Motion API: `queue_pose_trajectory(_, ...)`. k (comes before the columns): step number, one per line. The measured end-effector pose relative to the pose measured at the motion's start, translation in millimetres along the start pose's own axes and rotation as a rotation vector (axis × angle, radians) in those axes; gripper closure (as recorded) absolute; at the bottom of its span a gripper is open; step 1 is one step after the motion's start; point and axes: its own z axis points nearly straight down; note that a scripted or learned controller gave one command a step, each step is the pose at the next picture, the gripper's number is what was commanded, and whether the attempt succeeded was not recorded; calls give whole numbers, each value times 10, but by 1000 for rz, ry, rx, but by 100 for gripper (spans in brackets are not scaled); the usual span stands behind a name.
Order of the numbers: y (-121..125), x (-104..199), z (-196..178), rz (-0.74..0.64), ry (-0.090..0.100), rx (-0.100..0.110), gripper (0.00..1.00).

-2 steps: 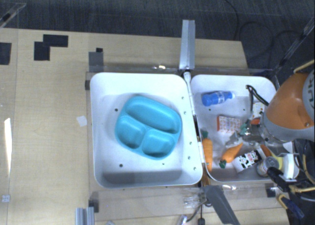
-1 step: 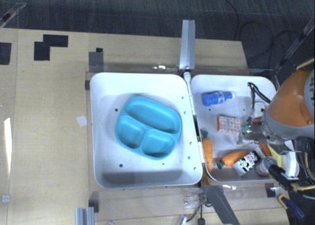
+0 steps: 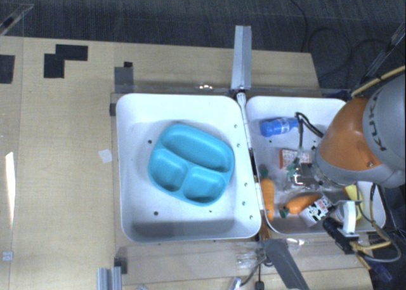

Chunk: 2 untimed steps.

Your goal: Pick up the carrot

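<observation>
Starting big: bench [image 3: 57,174] carries two white bins side by side, left bin [image 3: 130,174] holding a blue divided tray [image 3: 190,163], right bin [image 3: 254,108] holding the clutter. Arm [image 3: 361,139] reaches in from the right, orange band over the right bin's middle, wrist tilted down toward the bin's near half. Gripper [image 3: 298,177] sits low just above the objects there; I cannot tell how far it is open or whether it has anything, since the wrist body hides the business end. Two orange pieces in that bin: one carrot [image 3: 268,197] stands lengthwise against the left wall near the divider, apart from the gripper; a second orange piece [image 3: 302,204] lies slanted just below the gripper, touching a small black-and-white item [image 3: 319,210] (can't identify it). A blue bottle [image 3: 277,126] lies at the far end, well clear. Judgement: we are at the approach/descend stage, nothing lifted yet. To do it well, commit to one orange piece; the slanted one is nearer, so align the closing axis across its narrow width, centre on its thick middle, and come straight down so the neighbouring item isn't pinched in. The wall-side carrot is the worse target: a finger would have little room between it and the wall.
</observation>
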Motion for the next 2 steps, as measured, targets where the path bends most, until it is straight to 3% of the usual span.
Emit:
queue_pose_trajectory(1, 22, -252, -3, -530, 5, -3, 100)
queue_pose_trajectory(2, 26, -969, 7, -394, 0, -1, 100)
